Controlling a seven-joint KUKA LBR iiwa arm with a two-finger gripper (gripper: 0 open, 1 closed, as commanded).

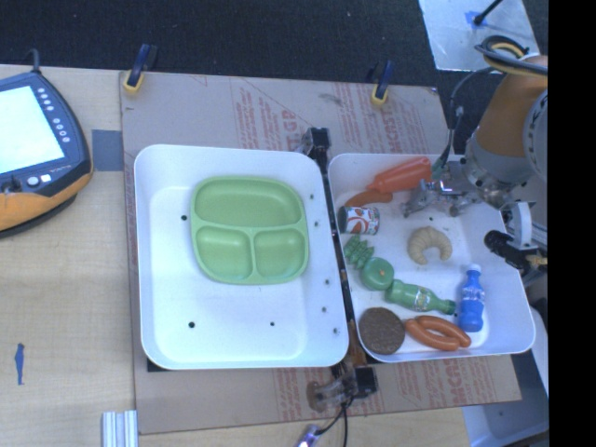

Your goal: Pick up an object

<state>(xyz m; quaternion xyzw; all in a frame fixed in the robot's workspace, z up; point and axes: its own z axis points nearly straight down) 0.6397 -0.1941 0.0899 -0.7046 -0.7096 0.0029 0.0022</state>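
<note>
My gripper [436, 205] hangs over the back of the right bin [521, 343], open, with nothing between its fingers. It sits just right of an orange carrot [396, 177] and just above a beige croissant [429, 244]. Further in the same bin lie a small red and white can [359, 220], a green toy [369, 263], a green bottle [417, 296], a blue bottle [471, 299], a brown round cookie [381, 330] and an orange sausage-shaped piece [438, 332].
The left bin [168, 333] holds a green divided plate [250, 228]. A tablet in an orange case [37, 147] lies at the bench's far left. Clamps [138, 67] [380, 79] stand on the cardboard's back edge. The arm's grey and orange body [507, 119] rises at the right.
</note>
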